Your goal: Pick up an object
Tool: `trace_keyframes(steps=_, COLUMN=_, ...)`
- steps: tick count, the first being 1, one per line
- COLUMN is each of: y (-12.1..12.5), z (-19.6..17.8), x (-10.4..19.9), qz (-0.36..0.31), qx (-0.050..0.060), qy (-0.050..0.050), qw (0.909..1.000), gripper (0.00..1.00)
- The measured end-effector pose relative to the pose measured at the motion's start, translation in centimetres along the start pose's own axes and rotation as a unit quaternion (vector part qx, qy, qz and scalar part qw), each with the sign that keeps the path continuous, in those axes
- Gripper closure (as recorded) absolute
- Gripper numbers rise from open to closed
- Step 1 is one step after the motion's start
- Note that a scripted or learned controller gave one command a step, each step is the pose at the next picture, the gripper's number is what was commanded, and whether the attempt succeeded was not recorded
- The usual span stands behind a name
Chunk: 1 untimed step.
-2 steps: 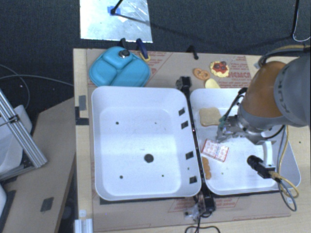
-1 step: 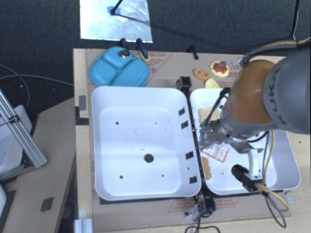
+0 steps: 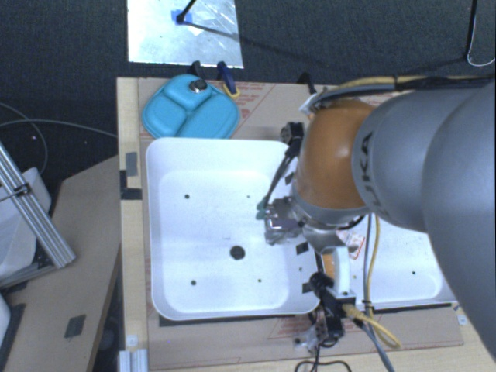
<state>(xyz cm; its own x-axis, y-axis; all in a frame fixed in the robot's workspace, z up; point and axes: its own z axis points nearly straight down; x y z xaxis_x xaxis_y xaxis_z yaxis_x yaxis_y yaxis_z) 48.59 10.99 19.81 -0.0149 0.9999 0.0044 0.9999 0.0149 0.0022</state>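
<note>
A small dark round object (image 3: 237,253) lies on the floor of the left white bin (image 3: 167,208), near its middle. The grey arm with its orange band (image 3: 333,157) reaches in from the right and hangs over the divide between the two bins. My gripper (image 3: 277,225) shows as a metallic cluster under the wrist, just above the left bin's right side. It is a short way right of and above the dark object. Nothing can be seen held in it.
The arm hides much of the right bin (image 3: 411,281). A blue moulded tray (image 3: 191,108) rests on the bench behind the left bin. Farther back lies a shiny sheet (image 3: 184,20). Cables (image 3: 364,320) trail at the bench's front edge.
</note>
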Motion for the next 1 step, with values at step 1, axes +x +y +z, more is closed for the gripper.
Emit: trace_keyframes(steps=1, y=0.84, z=-18.74, x=0.02, qz=0.004, qx=-0.009, qy=0.001, qw=0.9999, gripper=1.00)
